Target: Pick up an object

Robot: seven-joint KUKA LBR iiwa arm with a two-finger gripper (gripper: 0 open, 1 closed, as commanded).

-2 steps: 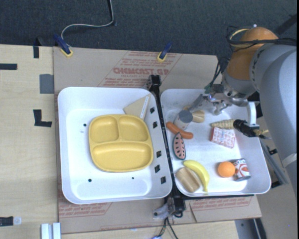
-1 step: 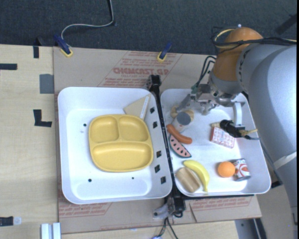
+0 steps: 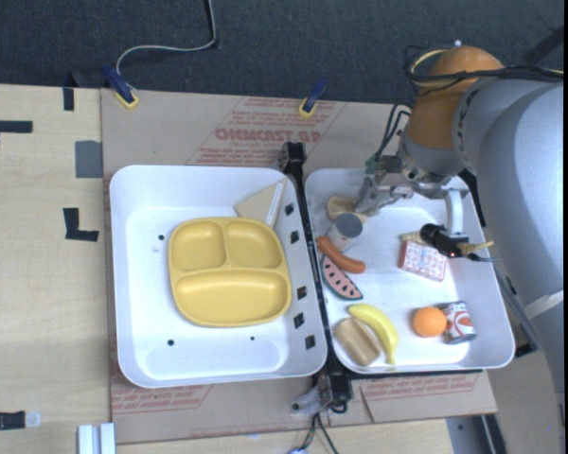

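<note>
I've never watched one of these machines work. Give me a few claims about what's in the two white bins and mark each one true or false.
1. The yellow divided plastic plate lies in the left white bin. True.
2. The yellow toy banana lies in the left bin. False: it is in the right white bin, beside the tan toy bun.
3. The small orange ball sits near the right bin's front corner. True.
4. The arm's tool hangs over the yellow plate. False: it is over the right bin's back part.
</note>
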